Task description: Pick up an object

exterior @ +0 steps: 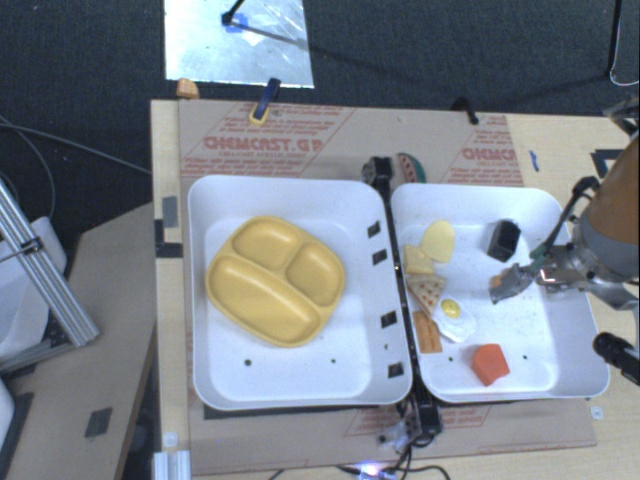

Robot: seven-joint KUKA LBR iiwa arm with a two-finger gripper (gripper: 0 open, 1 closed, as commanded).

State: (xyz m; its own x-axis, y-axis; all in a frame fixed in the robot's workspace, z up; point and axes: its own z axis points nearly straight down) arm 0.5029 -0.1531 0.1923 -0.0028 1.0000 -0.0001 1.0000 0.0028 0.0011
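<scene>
The right bin [535,383] holds several toy food pieces: a yellow chip-like piece [437,240], a cheese wedge [417,261], a waffle-patterned cracker [427,292], a fried egg [453,315], a brown strip [427,334], an orange-red block [489,364] and a black block [503,238]. My gripper [508,282] reaches in from the right and hovers over the bin's middle, between the black block and the orange-red block, right of the egg. Nothing shows between its fingers.
The left bin [215,368] carries a yellow divided plate [276,279]. A black divider with clips [392,298] runs between the bins. Cardboard lies under both bins. A metal frame [40,268] stands at the far left, and a foil sheet [240,28] lies beyond the bench.
</scene>
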